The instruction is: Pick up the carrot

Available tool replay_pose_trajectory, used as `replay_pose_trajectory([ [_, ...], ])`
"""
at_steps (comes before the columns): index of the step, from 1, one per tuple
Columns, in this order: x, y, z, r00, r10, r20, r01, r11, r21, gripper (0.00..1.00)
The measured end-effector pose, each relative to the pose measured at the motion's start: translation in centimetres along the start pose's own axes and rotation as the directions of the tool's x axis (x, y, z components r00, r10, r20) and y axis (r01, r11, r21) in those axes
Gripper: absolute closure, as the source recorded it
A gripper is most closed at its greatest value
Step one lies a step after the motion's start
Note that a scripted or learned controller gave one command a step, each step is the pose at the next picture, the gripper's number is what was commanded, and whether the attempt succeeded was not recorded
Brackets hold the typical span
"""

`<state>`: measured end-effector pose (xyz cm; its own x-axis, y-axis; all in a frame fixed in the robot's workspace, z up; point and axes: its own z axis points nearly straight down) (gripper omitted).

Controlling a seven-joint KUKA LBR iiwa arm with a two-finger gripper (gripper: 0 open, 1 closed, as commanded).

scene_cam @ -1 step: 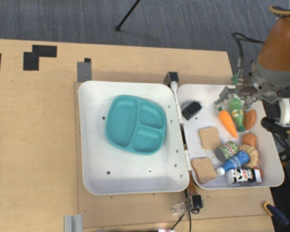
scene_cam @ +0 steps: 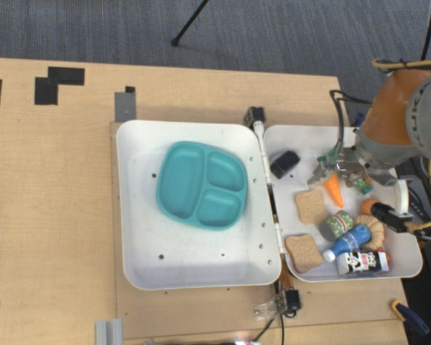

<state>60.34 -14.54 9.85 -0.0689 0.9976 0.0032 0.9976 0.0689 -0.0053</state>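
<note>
The carrot [scene_cam: 333, 189] is a small orange one. It lies in the right bin [scene_cam: 409, 264], near the middle of the bin's top half. Its fat end is up near the claw [scene_cam: 342, 168], and its thin tip points down and a little to the right, toward the front of the worktop [scene_cam: 50, 214]. So its long side runs almost from the back of the bin to the front.

The arm [scene_cam: 398, 117] comes in from the right, and its claw hangs just above the carrot's top end. The 2 look like they touch, or nearly do. The metal parts there are small and mixed up with a green thing [scene_cam: 364, 185], so I cannot tell if the claw is spread wide or squeezed together, and I cannot tell if it has the carrot.

The carrot has lots of neighbors. A piece of toast [scene_cam: 311, 207] lies just to its left. A green can [scene_cam: 338, 223] sits just below its tip. A blue bottle [scene_cam: 352, 239] and a little milk carton [scene_cam: 363, 262] are farther toward the front. A black thing [scene_cam: 284, 163] lies well apart, at the upper left of the bin.

The left bin [scene_cam: 139, 264] has a blue-green plate [scene_cam: 201, 184] with 3 parts in it.

I think the claw needs to come down just a bit toward the front, over the carrot's middle, and pinch across its short side. The toast and can are close, so it might bump them.
</note>
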Motion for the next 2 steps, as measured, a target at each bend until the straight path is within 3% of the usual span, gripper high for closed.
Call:
replay_pose_trajectory([
  [1, 0.0, 0.5, -1.6, 1.0, -0.003, 0.006, 0.003, 1.0, -0.014, 1.0],
  [2, 9.8, 0.7, -8.8, 0.947, 0.322, -0.005, -0.322, 0.947, -0.012, 1.0],
])
